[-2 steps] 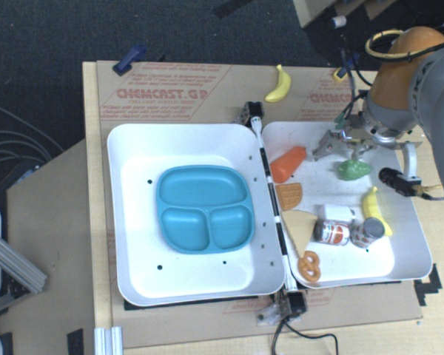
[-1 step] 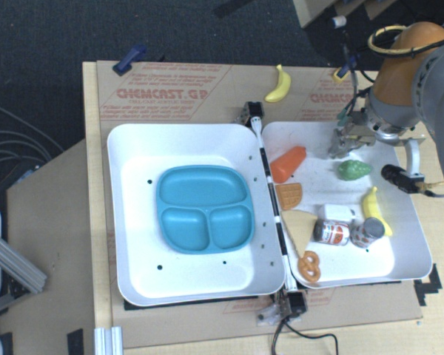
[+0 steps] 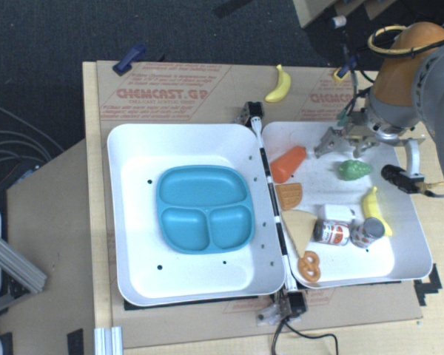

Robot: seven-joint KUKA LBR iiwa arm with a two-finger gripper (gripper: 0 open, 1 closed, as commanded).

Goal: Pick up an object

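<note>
Right now I have the gripper (image 3: 345, 142) hovering over the far part of the right bin (image 3: 407, 254), its fingers spread and holding nothing; the green toy (image 3: 353, 170) lies just below them on the white floor. I judge it light, lumpy, perhaps soft (a leafy vegetable shape); I'd pinch it across its narrow middle. Nearby lie a smooth orange carrot (image 3: 287, 162), a glossy yellow banana (image 3: 371, 208), and a hard cylindrical can (image 3: 333, 233).

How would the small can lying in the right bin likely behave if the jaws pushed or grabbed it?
The can lies on its side, so a push would probably roll it. Its rounded, seemingly rigid body may slip from a loose grip. The banana close by could get nudged.
</note>
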